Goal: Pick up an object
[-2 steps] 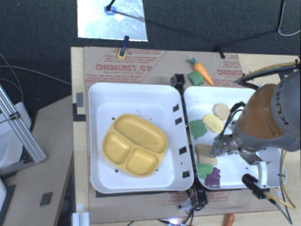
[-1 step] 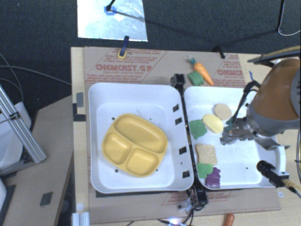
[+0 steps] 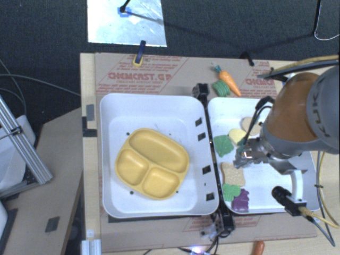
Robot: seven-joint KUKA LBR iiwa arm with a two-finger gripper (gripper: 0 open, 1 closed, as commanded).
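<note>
A single fixed camera hangs above the bench point(image 3: 159, 68) and looks down at a slant, the far edge of the bench toward the top of the frame. It stands far enough back to take in both white bins. The gripper point(image 3: 245, 157) sits right of the frame's middle, low over the right bin point(image 3: 265, 104); the left bin point(image 3: 154, 104) lies to its left. The arm point(image 3: 297, 110) enters from the right edge, just behind and above the gripper. Dark floor lies beyond the bench, past the gripper toward the top.
</note>
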